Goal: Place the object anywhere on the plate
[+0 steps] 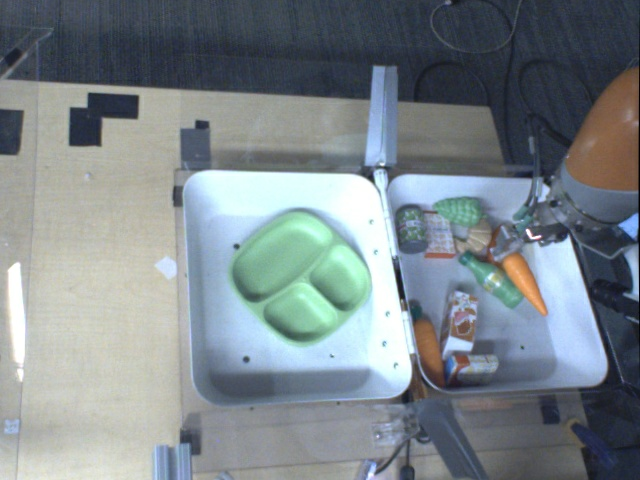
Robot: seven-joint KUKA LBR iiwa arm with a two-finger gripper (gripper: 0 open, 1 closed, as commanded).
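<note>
A green plate with three compartments lies in the left bin and holds nothing. My gripper hangs over the upper right part of the right bin. It is just above the top end of an orange carrot, next to a green bottle. The arm's orange band rises behind it at the right edge. Whether anything is held between the fingers is hidden from this angle.
The right bin also holds a small can, a green bumpy item, a red-and-white box, a second carrot and a lying can. A metal divider stands between the bins. Cables run behind.
</note>
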